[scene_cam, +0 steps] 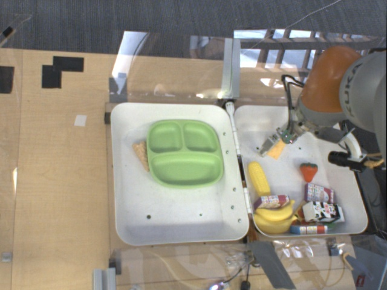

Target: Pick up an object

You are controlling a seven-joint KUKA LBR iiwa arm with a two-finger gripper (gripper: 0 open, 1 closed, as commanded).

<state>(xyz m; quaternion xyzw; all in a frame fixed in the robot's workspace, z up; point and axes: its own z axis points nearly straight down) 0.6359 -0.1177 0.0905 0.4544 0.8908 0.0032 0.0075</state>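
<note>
Gripper (pixel 279 139) hangs low over the right bin (pixel 361 222), its fingers looking pinched on a small yellow wedge (pixel 276 151) just off the floor, so I'd judge the grab made and only the lift left.

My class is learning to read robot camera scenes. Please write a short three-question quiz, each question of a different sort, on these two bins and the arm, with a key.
1. True or false: the green tray lies in the right bin.
2. Which lies nearest the gripper? A. banana B. yellow cheese wedge C. strawberry
3. Fill in: the corn cob lies in the ____ bin.

Key: 1. False, it lies in the left bin. 2. B. 3. Right.
</note>
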